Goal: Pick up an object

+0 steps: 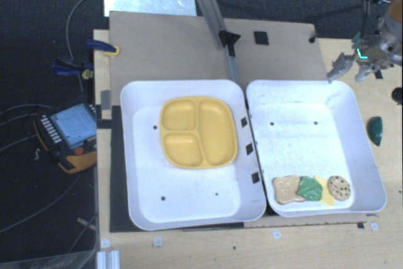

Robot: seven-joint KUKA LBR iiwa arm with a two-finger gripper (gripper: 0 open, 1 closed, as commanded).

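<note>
Hovering above the far right corner of the right bin (352,104), the robot's gripper (352,69) has its two fingers spread and nothing between them, so the pick looks not yet begun: the descent, the closing and the lift all appear to lie ahead. The candidates for picking lie in a tight cluster at the near edge of that same bin, well apart from the gripper: a tan toast slice (288,189), a green leaf-shaped piece (310,188) touching it, a yellow piece (326,193) partly tucked beneath, and a speckled cookie (339,186) at the right end of the row. Just left of the right bin, the left bin (145,198) holds a yellow divided plate (198,132) with three bare compartments. A dark green object (375,130) rests on the bench just outside the right bin's right wall.
</note>
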